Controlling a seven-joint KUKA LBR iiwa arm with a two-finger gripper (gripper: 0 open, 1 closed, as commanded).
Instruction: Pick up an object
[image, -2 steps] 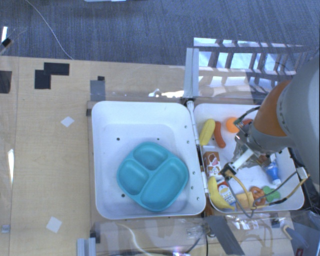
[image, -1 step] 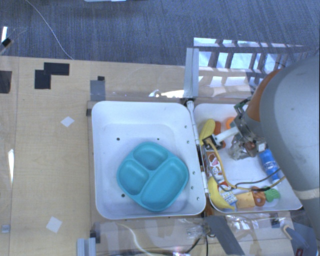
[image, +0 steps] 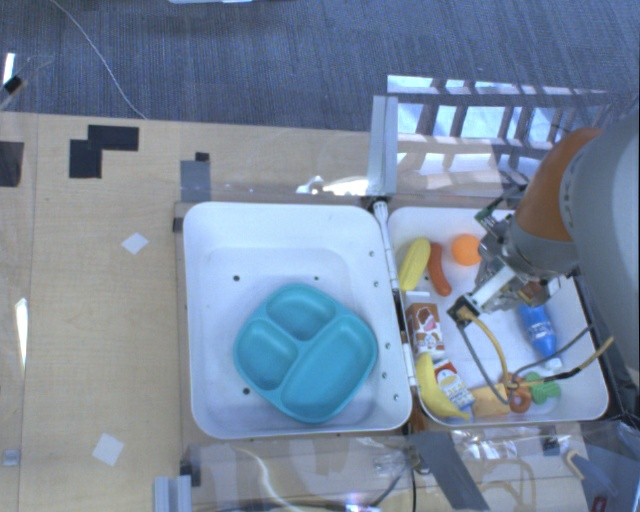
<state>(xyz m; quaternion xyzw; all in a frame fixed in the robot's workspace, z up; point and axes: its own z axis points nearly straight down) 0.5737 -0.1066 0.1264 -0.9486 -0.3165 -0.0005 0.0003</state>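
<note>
Claw (image: 520, 285) hung over the right bin (image: 590, 400), between an orange ball (image: 465, 250) and a blue bottle (image: 539, 330); whether it was apart or together could not be told. What looked like a banana (image: 414, 264), a sausage (image: 440, 270) and a carton (image: 426, 325) lay along that bin's left side. A blue plate (image: 305, 352) sat in the left bin (image: 215, 300).

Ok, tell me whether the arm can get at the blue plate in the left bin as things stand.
Probably yes. The blue plate lies alone in the left bin with nothing on or over it. The end effector hangs over the right bin, so it only has to cross the divider.
</note>
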